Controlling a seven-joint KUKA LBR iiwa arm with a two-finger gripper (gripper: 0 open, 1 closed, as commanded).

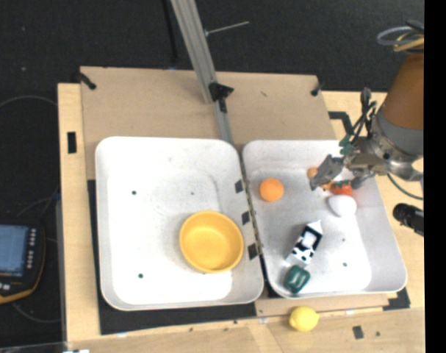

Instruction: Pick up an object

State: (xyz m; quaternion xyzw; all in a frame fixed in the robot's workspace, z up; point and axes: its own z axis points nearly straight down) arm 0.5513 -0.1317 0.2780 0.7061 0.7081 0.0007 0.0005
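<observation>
The camera view is looking down on 2 shallow white bins sitting side by side on the bench. The left bin (134,175) is holding a yellow bowl (211,241) near its lower right corner. The right bin (377,263) is carrying several small things: an orange ball (272,190) near its left wall, a white egg-shaped object (342,205) further right, a black-and-white toy (306,244) lying tilted below them, and a green object (297,278) near the front rim. A yellow lemon-like item (303,318) is lying on the bench just outside the front rim of the right bin. The arm is reaching in from the right, and its gripper (331,176) is hanging over the upper part of the right bin, just above the white egg-shaped object. A small red-orange piece (342,189) is showing just beside the gripper, possibly touching it, though the blur is leaving that unclear. Whether the gripper is spread or closed cannot be told from this angle.
</observation>
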